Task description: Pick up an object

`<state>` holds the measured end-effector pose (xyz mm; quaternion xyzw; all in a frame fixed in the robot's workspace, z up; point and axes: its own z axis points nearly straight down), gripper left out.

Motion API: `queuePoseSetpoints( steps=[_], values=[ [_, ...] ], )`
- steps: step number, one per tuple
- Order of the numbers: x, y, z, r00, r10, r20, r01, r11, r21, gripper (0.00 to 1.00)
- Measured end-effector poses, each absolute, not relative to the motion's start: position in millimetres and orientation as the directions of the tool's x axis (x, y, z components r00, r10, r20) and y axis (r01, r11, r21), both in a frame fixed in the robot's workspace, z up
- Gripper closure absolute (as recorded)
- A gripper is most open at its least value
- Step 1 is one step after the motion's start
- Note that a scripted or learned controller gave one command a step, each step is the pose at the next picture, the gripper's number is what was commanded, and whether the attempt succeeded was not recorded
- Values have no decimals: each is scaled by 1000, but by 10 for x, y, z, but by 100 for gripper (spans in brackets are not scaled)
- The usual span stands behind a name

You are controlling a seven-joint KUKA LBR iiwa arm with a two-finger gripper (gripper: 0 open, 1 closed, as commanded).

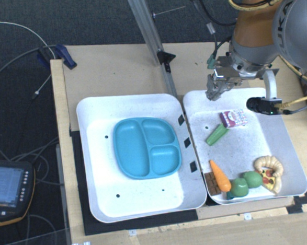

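My gripper (213,92) hangs over the far left corner of the right bin (280,136), fingers pointing down, with nothing visible between them. Below and right of it lie a small purple-and-white carton (233,119) and a green cylinder (217,135). Along the bin's near edge sit an orange carrot (220,176), a green round fruit (240,188), a second green piece (253,179) and a tan ring-shaped pastry toy (269,172). A brown block (211,183) rests by the carrot's left side.
The left bin (96,165) holds a blue divided plate (146,147). A metal post (150,36) rises behind the bins. Cables and a handheld pendant (8,187) lie on the floor at left. A black camera mount (262,105) sticks out over the right bin's far edge.
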<state>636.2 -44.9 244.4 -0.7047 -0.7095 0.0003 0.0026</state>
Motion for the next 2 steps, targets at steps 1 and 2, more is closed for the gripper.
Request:
queuePoseSetpoints(
  steps=[1, 2],
  values=[
    [6145, 106, 2508, -6, 1000, 3, 1000, 6, -3, 100],
    [5974, 550, 2372, -5, 1000, 3, 1000, 5, -5, 100]
  ],
)
